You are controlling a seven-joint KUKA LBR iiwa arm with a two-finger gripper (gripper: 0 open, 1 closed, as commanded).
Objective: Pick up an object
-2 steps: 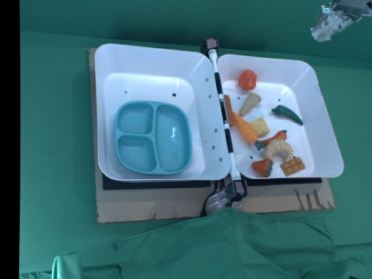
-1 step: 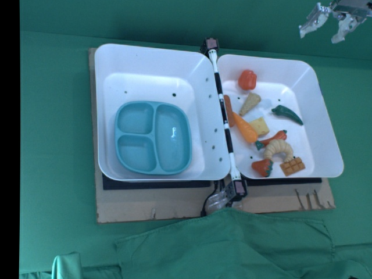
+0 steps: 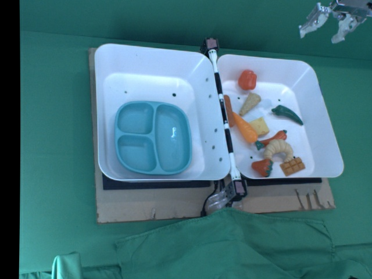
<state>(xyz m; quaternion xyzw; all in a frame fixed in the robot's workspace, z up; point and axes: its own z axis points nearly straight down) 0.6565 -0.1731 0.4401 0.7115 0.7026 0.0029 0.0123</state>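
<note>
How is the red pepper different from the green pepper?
The red pepper is round and stubby; the green pepper is long, thin and pointed. The red pepper sits nearer the far wall of the right bin, the green pepper nearer its right side. Both lie in that bin, apart from the gripper.

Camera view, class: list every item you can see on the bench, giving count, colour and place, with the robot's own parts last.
Shallow white plastic bins: 2, white, side by side on the bench.
Light blue three-compartment plastic plate: 1, in the left bin.
Red toy pepper: 1, right bin, far side.
Beige toy cone: 1, right bin, below the pepper.
Dark green toy chilli: 1, right bin, right part.
Orange toy carrot: 1, right bin, left part.
Yellow toy block: 1, beside the carrot.
Tan toy croissant: 1, right bin, near side.
Brown toy waffle: 1, right bin, near edge.
End effector: 1, silver, above the bench, beyond the right bin.
</note>
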